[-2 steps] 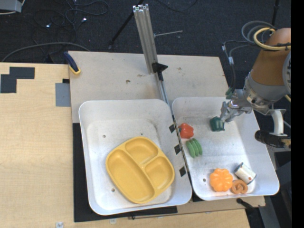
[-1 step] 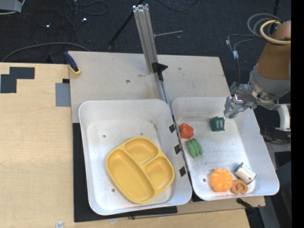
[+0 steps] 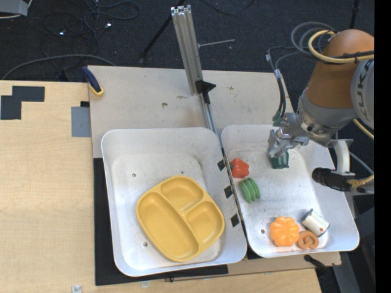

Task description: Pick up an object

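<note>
Arm: we see the grey arm (image 3: 335, 84) reach in from the right, its orange band above the wrist.
Hand: the hand (image 3: 279, 160) hangs over the upper part of the right bin (image 3: 342, 240); a small green shape shows at its tips, and we cannot tell whether it is open, closed or gripping.
Right bin: we count a red piece (image 3: 239, 167) by the left wall, a green piece (image 3: 250, 190) just below it, an orange pumpkin (image 3: 285, 231), a brown ring (image 3: 307, 241) touching it, and a white cylinder (image 3: 315, 223) above the ring.
Left bin: the left bin (image 3: 122, 157) holds a yellow tray (image 3: 179, 217) with three compartments.
Surface: both bins sit side by side on the surface (image 3: 140, 96).
</note>
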{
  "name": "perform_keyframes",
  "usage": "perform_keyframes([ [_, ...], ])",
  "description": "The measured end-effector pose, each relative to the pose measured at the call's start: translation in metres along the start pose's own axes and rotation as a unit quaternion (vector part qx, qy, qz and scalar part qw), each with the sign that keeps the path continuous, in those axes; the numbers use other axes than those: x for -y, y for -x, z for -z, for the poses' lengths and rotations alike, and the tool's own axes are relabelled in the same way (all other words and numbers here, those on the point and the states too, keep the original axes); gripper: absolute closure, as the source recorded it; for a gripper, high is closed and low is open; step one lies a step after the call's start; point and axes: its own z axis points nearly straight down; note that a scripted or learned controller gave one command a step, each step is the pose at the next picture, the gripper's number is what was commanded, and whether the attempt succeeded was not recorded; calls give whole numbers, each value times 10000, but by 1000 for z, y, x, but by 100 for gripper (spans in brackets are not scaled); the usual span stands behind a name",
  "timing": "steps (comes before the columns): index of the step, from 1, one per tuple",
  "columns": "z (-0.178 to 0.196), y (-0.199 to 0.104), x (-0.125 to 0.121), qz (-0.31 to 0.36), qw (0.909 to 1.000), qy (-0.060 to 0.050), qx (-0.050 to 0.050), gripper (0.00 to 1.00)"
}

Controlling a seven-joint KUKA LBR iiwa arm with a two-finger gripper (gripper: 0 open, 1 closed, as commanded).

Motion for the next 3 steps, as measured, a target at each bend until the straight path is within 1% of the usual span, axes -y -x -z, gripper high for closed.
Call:
perform_keyframes([
  [1,-8,-62,7,1,10000,-6,0,100],
  [3,0,-185,16,9,10000,3,4,100],
])
